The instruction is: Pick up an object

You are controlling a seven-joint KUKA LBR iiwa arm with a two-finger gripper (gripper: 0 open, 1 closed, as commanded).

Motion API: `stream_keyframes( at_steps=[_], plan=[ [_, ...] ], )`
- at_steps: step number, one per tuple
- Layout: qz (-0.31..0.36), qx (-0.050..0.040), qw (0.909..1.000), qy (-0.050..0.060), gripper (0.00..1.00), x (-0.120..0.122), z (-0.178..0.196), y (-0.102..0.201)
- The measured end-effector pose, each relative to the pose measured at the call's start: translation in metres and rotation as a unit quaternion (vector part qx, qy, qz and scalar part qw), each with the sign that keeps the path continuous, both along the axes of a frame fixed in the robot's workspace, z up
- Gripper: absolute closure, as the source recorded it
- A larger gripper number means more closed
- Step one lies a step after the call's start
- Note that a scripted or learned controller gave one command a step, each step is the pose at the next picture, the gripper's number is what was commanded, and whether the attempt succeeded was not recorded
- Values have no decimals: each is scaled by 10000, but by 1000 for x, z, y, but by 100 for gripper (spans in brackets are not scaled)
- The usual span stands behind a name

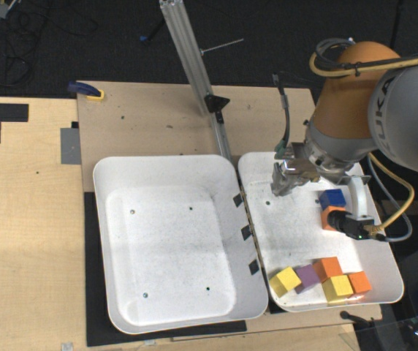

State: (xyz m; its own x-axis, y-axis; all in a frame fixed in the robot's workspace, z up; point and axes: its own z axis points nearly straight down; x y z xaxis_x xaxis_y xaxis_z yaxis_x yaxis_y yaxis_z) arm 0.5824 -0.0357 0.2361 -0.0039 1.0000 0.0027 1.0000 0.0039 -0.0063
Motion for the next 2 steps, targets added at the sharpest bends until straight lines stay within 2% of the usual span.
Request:
stream_keyframes(
  at_steps=[2],
  plan=[
    [-1,-4,10000,-25,100,26,3,105]
  ],
)
